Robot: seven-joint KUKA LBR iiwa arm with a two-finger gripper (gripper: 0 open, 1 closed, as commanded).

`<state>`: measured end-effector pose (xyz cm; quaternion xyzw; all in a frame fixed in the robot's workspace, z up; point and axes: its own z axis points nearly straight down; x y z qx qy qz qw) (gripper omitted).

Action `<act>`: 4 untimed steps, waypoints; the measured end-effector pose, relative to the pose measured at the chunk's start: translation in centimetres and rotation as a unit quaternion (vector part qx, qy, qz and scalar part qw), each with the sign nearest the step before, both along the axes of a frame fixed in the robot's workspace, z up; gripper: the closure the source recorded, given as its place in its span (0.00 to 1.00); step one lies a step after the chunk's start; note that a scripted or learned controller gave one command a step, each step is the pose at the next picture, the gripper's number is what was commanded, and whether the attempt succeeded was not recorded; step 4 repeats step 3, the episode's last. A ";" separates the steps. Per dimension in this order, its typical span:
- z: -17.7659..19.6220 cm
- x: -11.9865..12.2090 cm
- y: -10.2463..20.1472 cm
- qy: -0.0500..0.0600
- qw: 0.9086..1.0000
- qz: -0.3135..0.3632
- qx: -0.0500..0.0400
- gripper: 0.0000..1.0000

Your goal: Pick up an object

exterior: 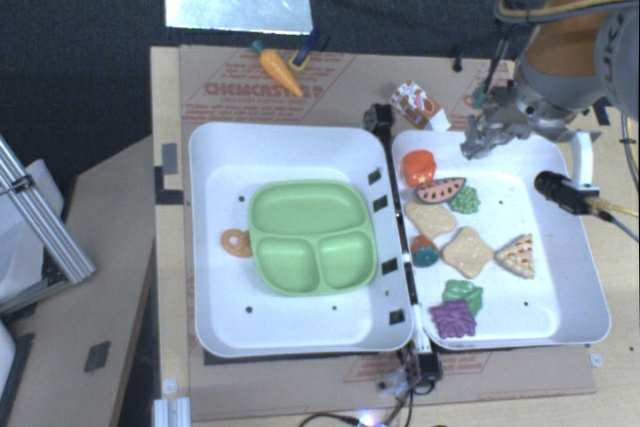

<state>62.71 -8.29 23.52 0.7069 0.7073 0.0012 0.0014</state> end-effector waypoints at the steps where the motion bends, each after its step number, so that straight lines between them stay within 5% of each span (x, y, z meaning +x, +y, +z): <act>1: -0.4 0.6 -0.1 0.000 1.000 0.001 0.000 1.00; 4: -2.1 0.2 0.1 0.002 1.000 0.002 0.000 1.00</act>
